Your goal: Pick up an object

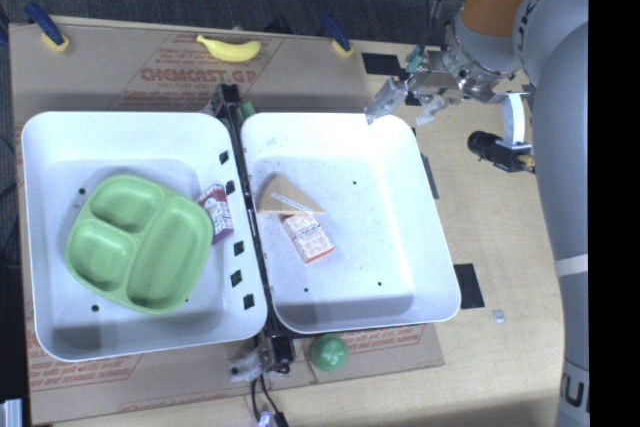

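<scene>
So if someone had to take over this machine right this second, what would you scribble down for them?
Gripper: open, holding nothing, poised over the far right corner of the right bin.
Right bin: a tan wedge-shaped piece and a small red and white box, touching each other.
Left bin: a green divided plate and a small dark red packet by the divider.
Outside the bins: a yellow banana and a green ball.
Done: nothing picked yet.
Left: descend, grasp one object, lift.

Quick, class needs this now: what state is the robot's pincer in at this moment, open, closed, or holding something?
Pincer: open, nothing between its fingers, hovering over the far right corner of the right bin.
</scene>
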Tool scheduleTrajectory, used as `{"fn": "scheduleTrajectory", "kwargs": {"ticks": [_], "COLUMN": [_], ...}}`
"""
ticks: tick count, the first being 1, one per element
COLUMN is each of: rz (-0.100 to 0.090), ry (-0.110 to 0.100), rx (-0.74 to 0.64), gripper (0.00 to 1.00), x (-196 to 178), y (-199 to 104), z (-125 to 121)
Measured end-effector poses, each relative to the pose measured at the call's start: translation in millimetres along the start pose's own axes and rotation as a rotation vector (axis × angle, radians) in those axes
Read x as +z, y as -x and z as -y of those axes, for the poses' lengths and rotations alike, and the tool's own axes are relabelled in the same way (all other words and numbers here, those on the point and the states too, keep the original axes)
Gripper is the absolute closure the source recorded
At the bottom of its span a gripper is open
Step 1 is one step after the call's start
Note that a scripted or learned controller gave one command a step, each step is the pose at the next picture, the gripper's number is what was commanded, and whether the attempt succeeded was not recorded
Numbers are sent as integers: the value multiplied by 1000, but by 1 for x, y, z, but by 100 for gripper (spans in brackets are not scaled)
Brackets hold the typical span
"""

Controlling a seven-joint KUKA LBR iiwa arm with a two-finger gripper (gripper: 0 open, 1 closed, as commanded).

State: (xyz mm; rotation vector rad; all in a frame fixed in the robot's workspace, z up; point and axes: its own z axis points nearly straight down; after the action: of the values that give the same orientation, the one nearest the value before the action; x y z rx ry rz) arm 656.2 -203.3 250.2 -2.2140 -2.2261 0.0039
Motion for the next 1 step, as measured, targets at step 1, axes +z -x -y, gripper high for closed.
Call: {"fn": "scheduleTrajectory", "kwargs": {"ticks": [1], "rz": [0], "ry": [0], "rx": [-1], "gripper": [0], "x": [159], "y": [7], "z": [-1]}}
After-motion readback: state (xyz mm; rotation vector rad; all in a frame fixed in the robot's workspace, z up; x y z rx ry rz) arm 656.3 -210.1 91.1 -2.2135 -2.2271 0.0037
